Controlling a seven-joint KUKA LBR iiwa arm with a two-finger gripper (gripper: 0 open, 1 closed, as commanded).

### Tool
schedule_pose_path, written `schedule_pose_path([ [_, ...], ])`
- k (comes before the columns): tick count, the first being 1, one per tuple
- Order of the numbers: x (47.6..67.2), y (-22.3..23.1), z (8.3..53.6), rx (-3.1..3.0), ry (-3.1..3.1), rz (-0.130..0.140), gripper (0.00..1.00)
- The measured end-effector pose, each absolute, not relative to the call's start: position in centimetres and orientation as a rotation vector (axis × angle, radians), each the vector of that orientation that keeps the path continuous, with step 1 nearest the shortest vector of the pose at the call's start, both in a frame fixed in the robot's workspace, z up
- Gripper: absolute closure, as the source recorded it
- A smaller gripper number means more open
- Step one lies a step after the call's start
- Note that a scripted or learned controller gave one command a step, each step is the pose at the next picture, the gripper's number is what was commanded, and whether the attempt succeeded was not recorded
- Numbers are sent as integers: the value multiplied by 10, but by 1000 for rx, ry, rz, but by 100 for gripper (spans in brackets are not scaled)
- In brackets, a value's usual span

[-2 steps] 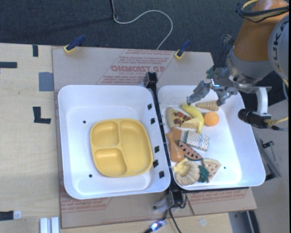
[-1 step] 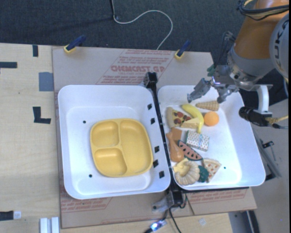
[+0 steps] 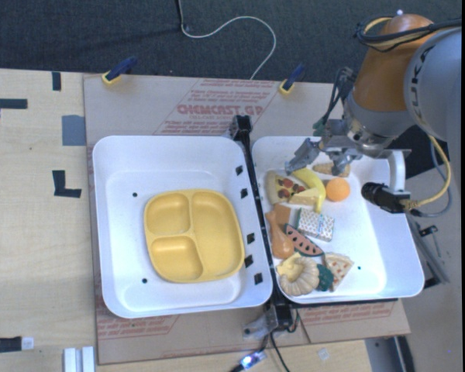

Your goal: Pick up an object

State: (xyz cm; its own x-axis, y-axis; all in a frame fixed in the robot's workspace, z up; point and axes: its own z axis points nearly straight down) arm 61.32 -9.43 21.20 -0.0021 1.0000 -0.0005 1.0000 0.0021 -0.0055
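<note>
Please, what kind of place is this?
Probably a robotics lab bench for grasping tests: a robot arm reaches over two white bins, one with toy food, one with a yellow tray, on clamped cardboard.

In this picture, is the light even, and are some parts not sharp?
Camera view: light is soft and even; the left bin shows mild white glare, the yellow tray casts little shadow; the toy food pile is slightly soft; the gripper looks a little blurred.
</note>
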Motion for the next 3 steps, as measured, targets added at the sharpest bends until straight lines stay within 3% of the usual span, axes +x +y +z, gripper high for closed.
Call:
schedule_pose_path([
  [2,608,-109,110,-2218,-2219,9,0],
  [3,610,-110,87,-2225,-2228,-1,0],
])
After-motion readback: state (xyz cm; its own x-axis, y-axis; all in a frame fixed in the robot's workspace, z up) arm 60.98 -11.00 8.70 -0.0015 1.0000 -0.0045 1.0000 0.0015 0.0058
